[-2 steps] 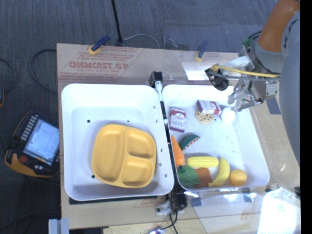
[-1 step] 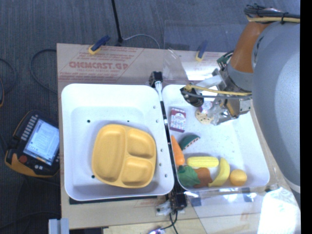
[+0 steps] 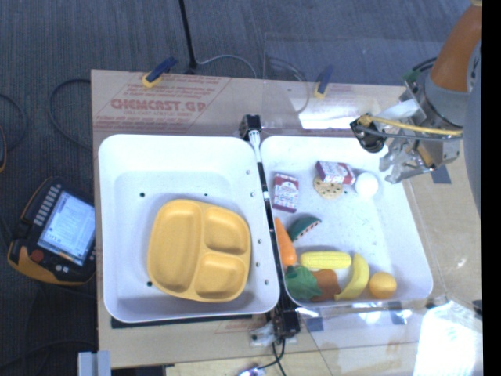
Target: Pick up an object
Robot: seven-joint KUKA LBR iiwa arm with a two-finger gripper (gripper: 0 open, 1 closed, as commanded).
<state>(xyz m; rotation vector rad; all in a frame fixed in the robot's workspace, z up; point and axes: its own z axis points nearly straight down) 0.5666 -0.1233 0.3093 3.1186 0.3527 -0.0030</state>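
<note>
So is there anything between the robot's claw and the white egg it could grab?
Nothing visible. The gripper hangs at the right bin's far right edge, and the white egg lies just beside it, with bare bin floor between. The cookie touches the egg's other side, away from the gripper.

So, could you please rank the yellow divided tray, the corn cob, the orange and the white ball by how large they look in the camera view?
1. yellow divided tray, by far the largest
2. corn cob
3. orange
4. white ball, only slightly smaller than the orange
</note>
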